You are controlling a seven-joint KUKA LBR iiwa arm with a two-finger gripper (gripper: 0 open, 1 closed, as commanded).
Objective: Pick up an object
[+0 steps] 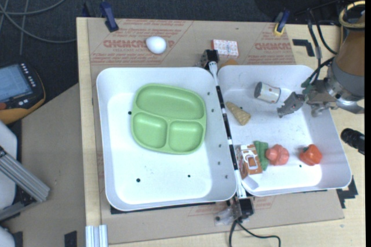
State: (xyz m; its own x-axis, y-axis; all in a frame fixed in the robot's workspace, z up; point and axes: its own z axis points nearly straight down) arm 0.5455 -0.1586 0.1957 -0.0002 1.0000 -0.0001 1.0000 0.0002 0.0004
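Note:
The right bin (330, 124) holds a small white and grey cylinder (267, 91) on its side, a tan cone (238, 113), a small printed carton (250, 160), a green piece (261, 152), a red fruit (277, 154) and an orange-red pepper (311, 154). My gripper (301, 108) hangs over the right half of this bin, just right of the cylinder and above the pepper. Its fingers (288, 105) are spread open and there is nothing between them.
The left bin (116, 182) carries a green divided plate (169, 118). Behind the bins on the cardboard lie a white egg-shaped ball (155, 44) and a small patterned box (225, 47). Blue clamps (108, 17) grip the back edge of the board.

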